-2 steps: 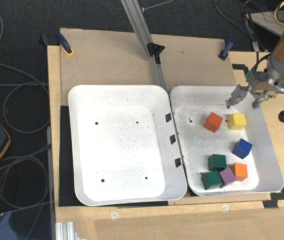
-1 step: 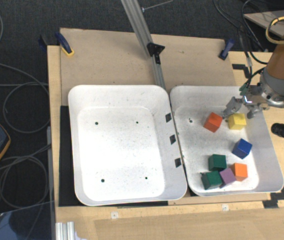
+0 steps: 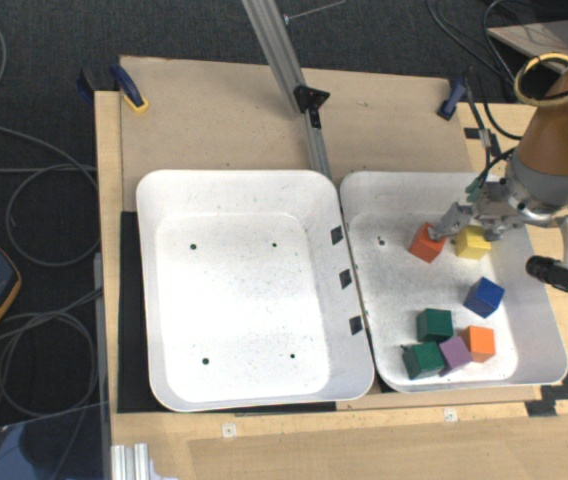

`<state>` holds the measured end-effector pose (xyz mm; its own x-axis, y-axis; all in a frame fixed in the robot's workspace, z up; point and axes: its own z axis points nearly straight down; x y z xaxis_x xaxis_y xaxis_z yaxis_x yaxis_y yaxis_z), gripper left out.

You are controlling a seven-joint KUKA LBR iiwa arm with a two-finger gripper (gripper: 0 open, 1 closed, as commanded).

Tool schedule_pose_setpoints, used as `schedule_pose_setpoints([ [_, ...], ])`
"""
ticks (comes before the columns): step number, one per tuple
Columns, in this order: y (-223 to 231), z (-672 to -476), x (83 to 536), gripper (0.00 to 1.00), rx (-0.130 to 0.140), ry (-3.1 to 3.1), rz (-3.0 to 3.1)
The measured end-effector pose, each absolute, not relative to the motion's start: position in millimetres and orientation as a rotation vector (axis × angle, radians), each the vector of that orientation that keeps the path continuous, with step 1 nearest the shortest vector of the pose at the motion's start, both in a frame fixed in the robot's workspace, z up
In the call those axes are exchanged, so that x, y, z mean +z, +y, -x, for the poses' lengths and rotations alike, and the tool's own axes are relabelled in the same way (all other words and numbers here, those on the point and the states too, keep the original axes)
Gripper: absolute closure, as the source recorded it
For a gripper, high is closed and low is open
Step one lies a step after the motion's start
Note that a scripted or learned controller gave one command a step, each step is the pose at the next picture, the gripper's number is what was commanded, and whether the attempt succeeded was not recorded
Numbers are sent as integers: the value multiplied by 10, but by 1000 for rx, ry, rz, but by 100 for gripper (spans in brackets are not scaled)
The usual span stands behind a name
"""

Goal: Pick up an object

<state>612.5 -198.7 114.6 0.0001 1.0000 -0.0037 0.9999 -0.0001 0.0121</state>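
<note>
**Arm low over the right bin, gripper between two blocks**

From where I stand, the grey arm with its orange band [image 3: 549, 133] comes in from the right and bends down over the right-hand shallow white plastic bin [image 3: 389, 203]. Its two-finger gripper [image 3: 461, 226] hangs low in the upper half of that bin, just beside a small red-orange cube [image 3: 426, 244] on its left and a small yellow cube [image 3: 473, 243] on its right. Both cubes seem to sit on the bin floor; I see nothing clamped between the fingers, and from this angle I cannot tell how far apart they stand.

Lower in the same bin lies a blue cube [image 3: 484, 296], set apart from the rest. Near the bin's front edge is a tight cluster: a dark green cube [image 3: 435, 323] with a second dark green block [image 3: 423, 358] just in front of it, a small purple cube [image 3: 455, 352] touching that one, and an orange cube [image 3: 481, 341] beside the purple.

The left-hand shallow white bin [image 3: 164, 208] sits edge to edge with the right one on the pale wooden bench [image 3: 214, 108]. A slanted grey metal bar [image 3: 279, 48] runs down to the seam between the bins. Black cables [image 3: 24, 168] loop across the dark floor on the left.
</note>
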Motion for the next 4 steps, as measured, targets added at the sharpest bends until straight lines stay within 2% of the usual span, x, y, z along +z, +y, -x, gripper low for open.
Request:
schedule_pose_setpoints([
  [1, -1988, -6145, 1283, 100, 15, 2210, -2207],
  [3, -1886, -6170, 2240, 100, 5, 2219, -2214],
  [4, -1419, -6029, 2347, 100, 3, 2229, -2217],
])
